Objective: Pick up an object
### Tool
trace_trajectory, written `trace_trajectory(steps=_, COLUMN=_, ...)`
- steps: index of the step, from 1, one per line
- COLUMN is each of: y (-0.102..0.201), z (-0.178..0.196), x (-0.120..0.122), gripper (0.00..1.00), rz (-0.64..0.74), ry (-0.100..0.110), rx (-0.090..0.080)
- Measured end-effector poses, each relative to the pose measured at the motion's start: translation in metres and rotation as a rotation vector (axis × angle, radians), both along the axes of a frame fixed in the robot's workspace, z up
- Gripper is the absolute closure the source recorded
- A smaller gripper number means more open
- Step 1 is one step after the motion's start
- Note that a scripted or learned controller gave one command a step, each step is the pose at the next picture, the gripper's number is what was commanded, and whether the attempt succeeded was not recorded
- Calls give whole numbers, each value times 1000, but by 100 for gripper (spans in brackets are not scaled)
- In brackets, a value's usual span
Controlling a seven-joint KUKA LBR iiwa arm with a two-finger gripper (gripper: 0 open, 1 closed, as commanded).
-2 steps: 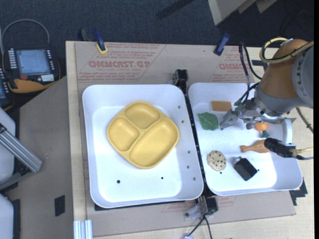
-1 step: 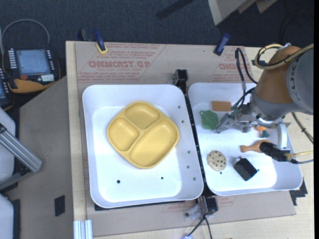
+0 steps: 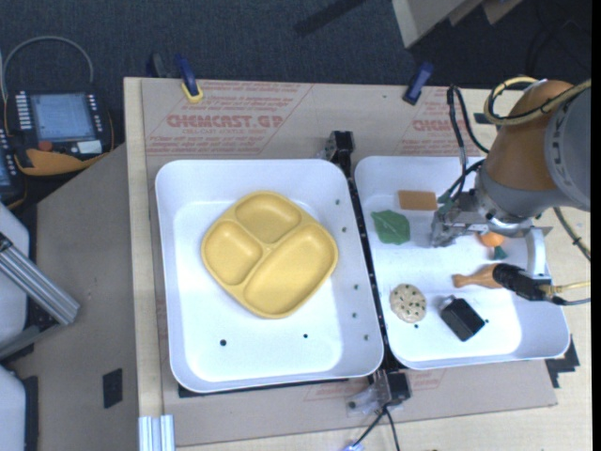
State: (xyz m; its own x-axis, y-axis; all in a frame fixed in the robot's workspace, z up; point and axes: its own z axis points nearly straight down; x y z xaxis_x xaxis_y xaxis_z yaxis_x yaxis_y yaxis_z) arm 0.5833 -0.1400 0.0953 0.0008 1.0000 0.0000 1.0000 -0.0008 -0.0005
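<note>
Camera view from above the bench: the grey arm with its orange band (image 3: 526, 153) reaches in from the right edge of the frame, and its two-finger gripper (image 3: 443, 231) hangs low over the upper middle of the shallow white right-hand bin (image 3: 531, 334). Whether it is open or closed I cannot tell from here, and nothing shows in its grasp.

The loose things all lie in that bin. A crumpled green soft piece (image 3: 390, 225) sits just left of the gripper, with a flat tan rectangular block (image 3: 416, 200) above it. A small orange and teal bit (image 3: 492, 241) lies right of the gripper, and a brownish-orange elongated piece (image 3: 474, 277) sits below it. Toward the lower edge rest a round speckled beige disc (image 3: 408, 302) and a black rectangular block (image 3: 462, 318), near each other but apart.

The shallow white left-hand bin (image 3: 188, 252) holds a yellow plastic plate with three compartments (image 3: 270, 252).
</note>
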Motion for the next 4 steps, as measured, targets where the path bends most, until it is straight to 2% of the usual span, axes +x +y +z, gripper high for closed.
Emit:
trace_trajectory(steps=2, y=-3, z=126, x=-1, gripper=100, rz=1, ry=-9, rx=-3)
trace_trajectory(steps=3, y=-3, z=151, x=0, gripper=100, rz=2, ry=-6, rx=-2)
trace_trajectory(steps=4, y=52, z=157, x=1, gripper=100, rz=7, ry=-1, rx=2)
